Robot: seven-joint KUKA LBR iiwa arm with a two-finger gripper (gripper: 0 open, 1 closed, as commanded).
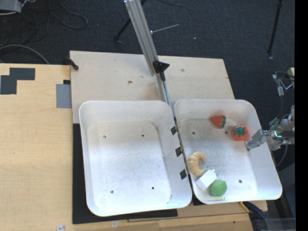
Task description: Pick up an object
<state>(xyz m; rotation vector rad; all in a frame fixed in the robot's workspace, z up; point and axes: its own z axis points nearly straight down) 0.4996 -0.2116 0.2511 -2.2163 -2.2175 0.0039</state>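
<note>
Green ball (pixel 218 187), white block (pixel 205 179), croissant (pixel 196 162) | right bin (pixel 260 177); tomato (pixel 239 132), strawberry (pixel 218 121) | jaws (pixel 254 141): can't tell

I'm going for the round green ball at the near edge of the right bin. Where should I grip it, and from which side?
Grip the round green ball across its middle, coming straight down. The white block touches its upper-left side and the right bin's near wall is close, so probably close the fingers along the free diagonal.

Right bin (pixel 260 186) holds tomato (pixel 239 132), croissant (pixel 196 162) (near divider); claw (pixel 253 142) at rim
</note>
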